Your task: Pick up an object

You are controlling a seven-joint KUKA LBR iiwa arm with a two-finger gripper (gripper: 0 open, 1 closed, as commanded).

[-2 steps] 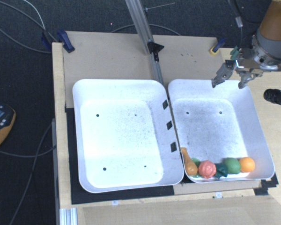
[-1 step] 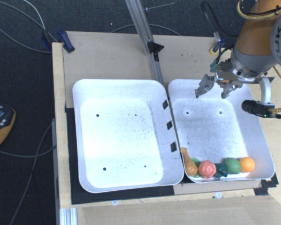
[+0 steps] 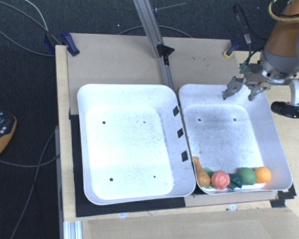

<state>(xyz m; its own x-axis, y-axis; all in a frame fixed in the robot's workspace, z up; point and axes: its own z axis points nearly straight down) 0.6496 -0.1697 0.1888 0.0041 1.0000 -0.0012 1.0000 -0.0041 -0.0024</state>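
Both bins look like smooth white plastic, the left bin (image 3: 124,141) speckled with fine dark dust. Under them, the bench (image 3: 114,59) looks like pale, matt wood. A shiny metal pole (image 3: 152,31) slants over the bench. In the right bin (image 3: 229,128), the small toys (image 3: 231,177) look like smooth, slightly shiny plastic

Camera view: single fixed camera, mounted above the bench (image 3: 119,59), looking down at a slant. Range moderate; both white bins covered whole, left bin (image 3: 89,101) and right bin (image 3: 274,138), plus dark floor beyond the bench's far and left edges. Arm (image 3: 284,39) enters at right.
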